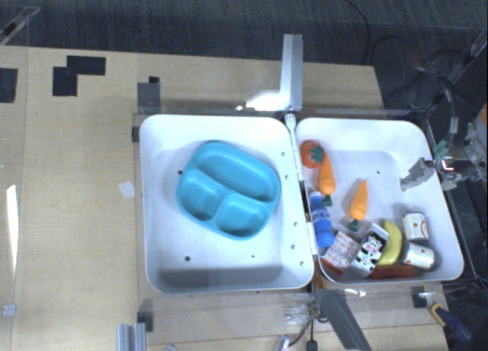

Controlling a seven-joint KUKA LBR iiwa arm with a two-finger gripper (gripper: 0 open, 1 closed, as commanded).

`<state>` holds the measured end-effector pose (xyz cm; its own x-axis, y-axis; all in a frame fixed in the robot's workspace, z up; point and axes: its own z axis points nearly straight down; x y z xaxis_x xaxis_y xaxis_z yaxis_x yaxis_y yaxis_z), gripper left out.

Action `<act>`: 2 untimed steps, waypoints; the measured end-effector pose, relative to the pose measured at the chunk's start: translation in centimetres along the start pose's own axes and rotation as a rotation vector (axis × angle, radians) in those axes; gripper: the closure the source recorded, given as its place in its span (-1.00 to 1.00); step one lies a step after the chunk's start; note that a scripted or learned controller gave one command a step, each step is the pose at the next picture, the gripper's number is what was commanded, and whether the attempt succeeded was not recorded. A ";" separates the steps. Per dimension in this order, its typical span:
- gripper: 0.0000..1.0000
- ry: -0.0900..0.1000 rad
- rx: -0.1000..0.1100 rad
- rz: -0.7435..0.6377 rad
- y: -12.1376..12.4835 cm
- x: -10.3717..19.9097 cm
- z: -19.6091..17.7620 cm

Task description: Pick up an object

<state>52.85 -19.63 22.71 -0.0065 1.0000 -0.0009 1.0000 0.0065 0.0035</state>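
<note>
Gripper (418, 174) at the right edge, finger state unclear, above the right bin (381, 132); carrot (358, 199) lies lower left, long axis near upright in frame

Right bin's (381, 132) upper floor looks clear; toys (366, 246) crowd its near-left corner; plate (227, 188) fills left bin (164, 265)
</note>
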 end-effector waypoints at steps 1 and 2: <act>-1.00 -0.001 -0.003 -0.001 -2.9 -0.8 13.1; 1.00 -0.003 -0.008 -0.002 -2.7 -0.8 12.0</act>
<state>50.25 -20.46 10.66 -0.0081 1.0000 -0.0038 0.9999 0.0082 0.0116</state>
